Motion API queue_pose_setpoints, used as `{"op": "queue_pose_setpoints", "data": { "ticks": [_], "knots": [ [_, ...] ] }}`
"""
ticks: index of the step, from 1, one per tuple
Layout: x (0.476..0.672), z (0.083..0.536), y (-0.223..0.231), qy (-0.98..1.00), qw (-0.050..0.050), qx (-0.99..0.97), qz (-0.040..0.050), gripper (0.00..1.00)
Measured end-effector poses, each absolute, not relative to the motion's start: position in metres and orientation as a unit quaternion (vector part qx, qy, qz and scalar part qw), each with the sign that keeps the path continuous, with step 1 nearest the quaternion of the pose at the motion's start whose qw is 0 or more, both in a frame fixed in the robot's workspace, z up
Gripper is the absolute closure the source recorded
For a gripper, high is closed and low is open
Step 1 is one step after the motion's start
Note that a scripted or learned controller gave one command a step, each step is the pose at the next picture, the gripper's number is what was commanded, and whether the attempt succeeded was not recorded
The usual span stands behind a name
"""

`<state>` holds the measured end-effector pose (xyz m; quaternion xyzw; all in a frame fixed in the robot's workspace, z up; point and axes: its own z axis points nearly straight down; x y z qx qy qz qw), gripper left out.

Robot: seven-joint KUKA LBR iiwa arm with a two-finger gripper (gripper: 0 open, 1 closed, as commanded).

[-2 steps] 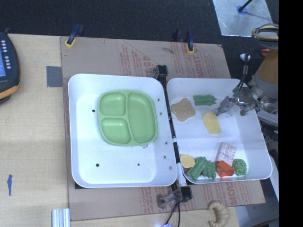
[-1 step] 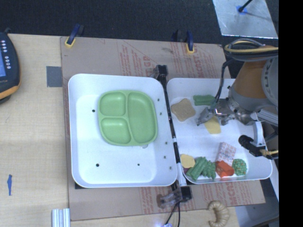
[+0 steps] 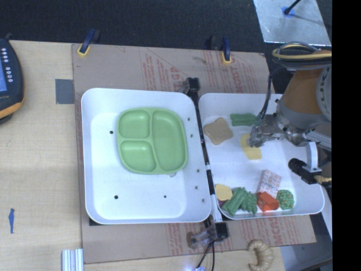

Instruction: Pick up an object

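Observation:
The right bin (image 3: pixel 225 103) holds toy foods. A tan bread slice (image 3: pixel 218 131) lies near its left wall, with a green flat piece (image 3: pixel 243 119) just behind it. A yellow block (image 3: pixel 252 150) sits mid-bin, directly under my gripper (image 3: pixel 258 139), whose fingers point down onto its far edge. Along the front wall lie a yellow round piece (image 3: pixel 223 192), a bunch of green beans (image 3: pixel 239 201), a red piece (image 3: pixel 267 201), a pink speckled block (image 3: pixel 269 182) and a green broccoli (image 3: pixel 285 199). Nothing is lifted.
The left bin (image 3: pixel 96 151) carries a green divided plate (image 3: pixel 152 140). Metal clips (image 3: pixel 192 86) join the two bins at the middle. A tan curled object (image 3: pixel 261 254) lies on the cardboard in front of the right bin. A handheld controller (image 3: pixel 8 78) rests at far left.

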<state>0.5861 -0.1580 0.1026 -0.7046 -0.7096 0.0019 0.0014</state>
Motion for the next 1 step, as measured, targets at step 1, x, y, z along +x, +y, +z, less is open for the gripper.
{"op": "queue_pose_setpoints", "data": {
  "ticks": [1],
  "knots": [
    [0.5669,0.1224,-0.1584,-0.708,0.002,-0.706,0.0019,1.00]
  ]
}}
